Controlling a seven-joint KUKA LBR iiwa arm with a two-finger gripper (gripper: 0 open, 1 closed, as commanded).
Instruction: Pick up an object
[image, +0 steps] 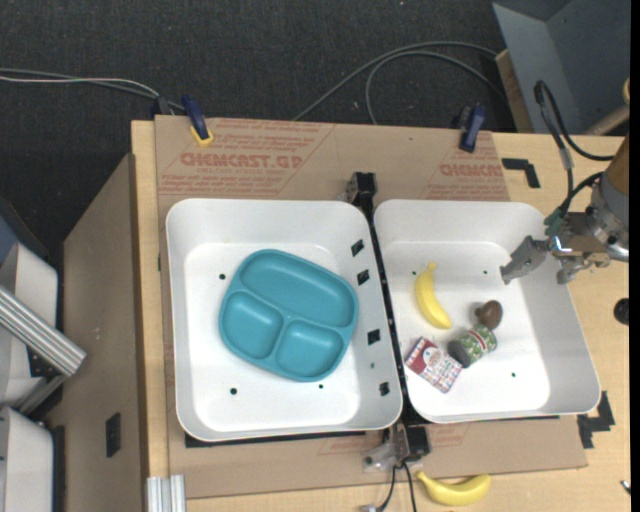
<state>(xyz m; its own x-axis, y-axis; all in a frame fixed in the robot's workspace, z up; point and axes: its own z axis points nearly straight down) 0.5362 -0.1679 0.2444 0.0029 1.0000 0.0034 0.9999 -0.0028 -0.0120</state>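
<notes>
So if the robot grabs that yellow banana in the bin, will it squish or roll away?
The banana looks curved and lies flat, so it probably won't roll far. Its skin looks smooth, so it may slip. If real, a hard squeeze could bruise it; I cannot tell whether it is a toy.

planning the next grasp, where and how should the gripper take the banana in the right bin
Probably grip the banana across its thick middle, coming straight down from above. It lies flat on the right bin floor, running near to far, with bare floor on both long sides, so the fingers should close left-right across its narrow width.

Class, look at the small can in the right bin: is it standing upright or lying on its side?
On its side: the can shows its long green-labelled wall, one round end facing sideways.
</notes>
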